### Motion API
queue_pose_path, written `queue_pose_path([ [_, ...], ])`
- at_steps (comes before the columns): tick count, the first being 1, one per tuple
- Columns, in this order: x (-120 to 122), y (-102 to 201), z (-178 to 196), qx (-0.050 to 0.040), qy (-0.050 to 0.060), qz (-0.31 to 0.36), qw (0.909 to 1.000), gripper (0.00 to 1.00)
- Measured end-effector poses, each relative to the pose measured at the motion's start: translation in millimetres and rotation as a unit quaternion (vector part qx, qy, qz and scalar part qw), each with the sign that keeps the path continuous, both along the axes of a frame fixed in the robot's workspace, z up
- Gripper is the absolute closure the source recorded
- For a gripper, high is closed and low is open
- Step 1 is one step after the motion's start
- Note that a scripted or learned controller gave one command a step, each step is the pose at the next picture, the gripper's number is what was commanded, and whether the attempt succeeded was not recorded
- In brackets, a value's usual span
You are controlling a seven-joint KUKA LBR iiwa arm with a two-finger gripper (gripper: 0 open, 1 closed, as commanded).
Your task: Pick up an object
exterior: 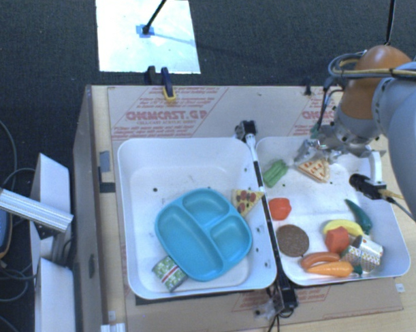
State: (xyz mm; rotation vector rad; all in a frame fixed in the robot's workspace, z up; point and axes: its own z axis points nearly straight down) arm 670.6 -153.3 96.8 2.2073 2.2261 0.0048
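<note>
Approach step. Tool (316,153) low over far part of right bin (402,257), just above pizza slice (314,169); finger spread: cannot tell. Next: descend squarely, close on slice, lift.

The grey arm (400,101) enters at the frame's upper right (orange band above the wrist). Its gripper (315,150) points down-left.

From my station, the arm (396,87) is cut off by the right edge. Its wrist hides the end effector (321,150), so I cannot read the fingers. The blue plate (203,233) covers part of a small striped packet (167,273). The tabletop's (192,108) print is blurred.
</note>
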Motion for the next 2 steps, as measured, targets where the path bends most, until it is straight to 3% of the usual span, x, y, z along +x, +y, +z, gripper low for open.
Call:
queue_pose_path([
  [1,-44.1,11.8,72.5,0.0007,0.001,-0.003,1.0000,1.00],
  [2,-66.1,81.2,105.9,0.0018,0.002,-0.002,1.0000,1.00],
])
